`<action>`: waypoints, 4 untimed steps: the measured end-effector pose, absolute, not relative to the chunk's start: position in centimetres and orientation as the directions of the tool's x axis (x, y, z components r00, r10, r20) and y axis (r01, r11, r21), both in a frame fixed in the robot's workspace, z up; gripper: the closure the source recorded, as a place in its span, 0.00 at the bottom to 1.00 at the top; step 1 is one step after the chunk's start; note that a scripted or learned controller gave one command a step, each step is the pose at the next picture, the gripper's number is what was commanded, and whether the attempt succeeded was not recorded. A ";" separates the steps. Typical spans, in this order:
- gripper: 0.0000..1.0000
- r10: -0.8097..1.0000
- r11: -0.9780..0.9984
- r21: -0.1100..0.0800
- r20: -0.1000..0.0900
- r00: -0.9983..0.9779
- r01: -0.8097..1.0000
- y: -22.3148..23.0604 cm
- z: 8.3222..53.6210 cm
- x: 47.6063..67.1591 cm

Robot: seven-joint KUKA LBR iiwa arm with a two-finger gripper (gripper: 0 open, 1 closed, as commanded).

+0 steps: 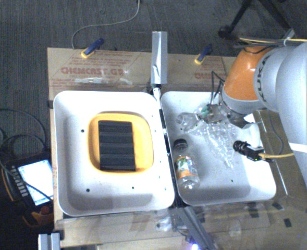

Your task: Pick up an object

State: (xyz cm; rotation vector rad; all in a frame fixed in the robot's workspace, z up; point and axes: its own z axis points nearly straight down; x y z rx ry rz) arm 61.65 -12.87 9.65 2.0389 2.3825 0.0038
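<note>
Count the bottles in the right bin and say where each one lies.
1. The small bottle with a black cap lies on its side near the right bin's left wall. Crumpled clear plastic beside the arm could hide more.

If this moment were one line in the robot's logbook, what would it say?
end effector: above right bin | beneath: crumpled clear plastic | small bottle: lying untouched | left bin: yellow tray

Dark carpet floor (33,20); chair base (257,4), probably; loose cable (117,20).
</note>
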 end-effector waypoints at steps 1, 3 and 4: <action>0.00 0.991 0.130 0.005 0.013 -0.130 0.991 -18.5 11.0 62.0; 0.00 0.994 0.105 -0.031 0.024 -0.104 0.994 -18.9 12.0 66.4; 0.00 0.961 0.275 -0.001 0.012 -0.275 0.962 -21.4 15.0 62.9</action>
